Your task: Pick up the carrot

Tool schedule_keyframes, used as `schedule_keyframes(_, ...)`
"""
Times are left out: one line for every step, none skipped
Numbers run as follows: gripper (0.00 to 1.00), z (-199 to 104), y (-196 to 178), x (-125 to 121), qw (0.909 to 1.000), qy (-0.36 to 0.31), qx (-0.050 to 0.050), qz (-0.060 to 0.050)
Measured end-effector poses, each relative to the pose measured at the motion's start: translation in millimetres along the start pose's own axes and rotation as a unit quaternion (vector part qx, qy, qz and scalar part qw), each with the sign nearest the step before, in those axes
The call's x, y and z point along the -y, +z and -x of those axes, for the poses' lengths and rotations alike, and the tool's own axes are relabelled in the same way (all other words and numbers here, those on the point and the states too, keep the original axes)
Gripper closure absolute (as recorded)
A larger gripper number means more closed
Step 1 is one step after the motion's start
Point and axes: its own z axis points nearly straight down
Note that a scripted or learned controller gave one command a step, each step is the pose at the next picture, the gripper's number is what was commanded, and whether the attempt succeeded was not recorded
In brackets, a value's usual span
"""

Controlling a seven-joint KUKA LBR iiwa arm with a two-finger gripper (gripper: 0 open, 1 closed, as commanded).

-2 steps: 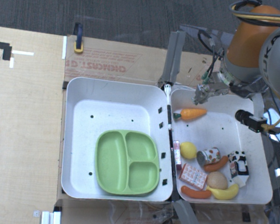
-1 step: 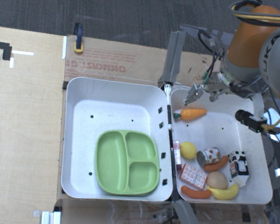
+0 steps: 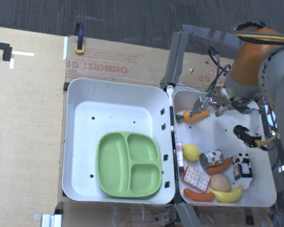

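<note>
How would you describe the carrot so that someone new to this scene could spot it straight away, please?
Look at the right-hand white bin, the one crowded with toy food. Go to its far left corner, under the arm's gripper. The carrot lies there: a short orange stick with a green tip, apart from the lemon, the banana and the sausages nearer the front.

A pale wooden bench [image 3: 24, 122] fills the left and near part of the scene under even light. Beyond its far edge lies dark grey carpet [image 3: 118, 6]. Brown cardboard [image 3: 117, 64] lies flat behind the bins.
</note>
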Motion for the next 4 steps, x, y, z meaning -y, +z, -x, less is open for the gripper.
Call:
schedule_keyframes(0.00, -3, 16, -7, 0.9982, -0.060, 0.000, 0.010)
schedule_keyframes(1.00, -1, 7, -3, 0.9983, -0.058, -0.001, 0.001)
schedule_keyframes(1.00, -29, -72, -4, 0.9995, -0.033, 0.000, 0.001)
schedule_keyframes(0.00, -29, -71, -4, 0.9995, -0.033, 0.000, 0.001)
